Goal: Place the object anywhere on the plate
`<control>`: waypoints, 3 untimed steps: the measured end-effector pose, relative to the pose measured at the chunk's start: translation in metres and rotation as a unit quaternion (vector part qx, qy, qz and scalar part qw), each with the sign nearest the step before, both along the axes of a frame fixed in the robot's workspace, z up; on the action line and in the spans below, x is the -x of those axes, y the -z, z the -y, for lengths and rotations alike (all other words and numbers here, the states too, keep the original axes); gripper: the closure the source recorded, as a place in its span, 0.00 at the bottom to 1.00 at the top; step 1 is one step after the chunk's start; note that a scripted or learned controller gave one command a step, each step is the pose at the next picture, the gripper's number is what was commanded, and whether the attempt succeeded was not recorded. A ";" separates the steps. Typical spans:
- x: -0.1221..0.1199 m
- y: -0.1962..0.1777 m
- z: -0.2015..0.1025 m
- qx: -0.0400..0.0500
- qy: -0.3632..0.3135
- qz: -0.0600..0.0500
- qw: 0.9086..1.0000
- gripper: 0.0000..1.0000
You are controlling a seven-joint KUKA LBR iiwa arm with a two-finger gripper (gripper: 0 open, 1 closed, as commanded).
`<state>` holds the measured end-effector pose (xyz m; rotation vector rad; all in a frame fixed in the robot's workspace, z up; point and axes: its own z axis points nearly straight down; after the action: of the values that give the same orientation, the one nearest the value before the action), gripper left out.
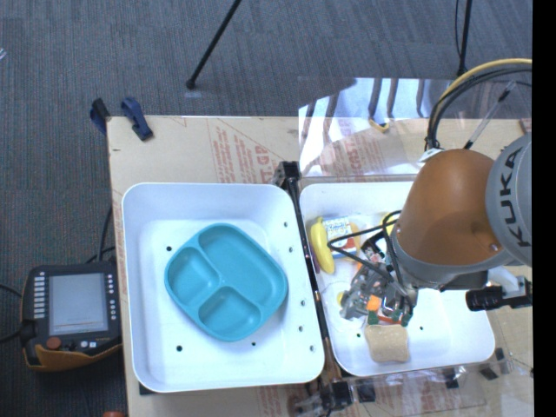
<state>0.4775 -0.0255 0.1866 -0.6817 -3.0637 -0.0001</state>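
Gripper [375,301] is down in the right bin [460,341], over a clutter of small items; can't tell if it's open or closed, or whether it has hold of anything (wrist blocks it). Banana [322,245] lies near the bin's left wall, bread piece [387,344] just below gripper. Blue plate [226,281] sits in left bin [152,233], 3 compartments.

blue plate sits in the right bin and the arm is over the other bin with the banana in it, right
Not quite. The camera view shows the blue plate in the left bin, not the right one. The rest holds: the arm is over the other bin, where the banana lies.
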 end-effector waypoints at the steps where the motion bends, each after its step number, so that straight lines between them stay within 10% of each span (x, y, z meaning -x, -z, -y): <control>1: -0.038 -0.064 -0.075 -0.002 -0.013 0.005 1.000 1.00; 2: -0.078 -0.066 -0.145 0.000 0.095 0.001 0.995 1.00; 3: -0.078 -0.067 -0.144 0.001 0.095 0.001 0.995 0.00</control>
<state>0.5551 0.1189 0.2531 -0.9707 -2.9867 0.0013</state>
